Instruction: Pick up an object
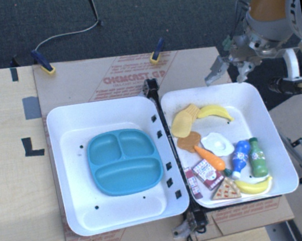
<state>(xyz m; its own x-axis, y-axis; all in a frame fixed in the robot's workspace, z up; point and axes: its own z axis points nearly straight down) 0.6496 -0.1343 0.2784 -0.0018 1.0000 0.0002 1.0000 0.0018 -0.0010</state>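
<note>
Lower right of frame: I'm logging the right bin [270, 126], holding a banana [253, 186], two bottles [248, 158] and a carrot [210, 157]. Centre left: a blue plate [125, 161]. Upper right: the claw [227, 74] is hovering open and empty beyond the bin's far rim, toys lying down-frame. The arm is running out of frame.
</note>
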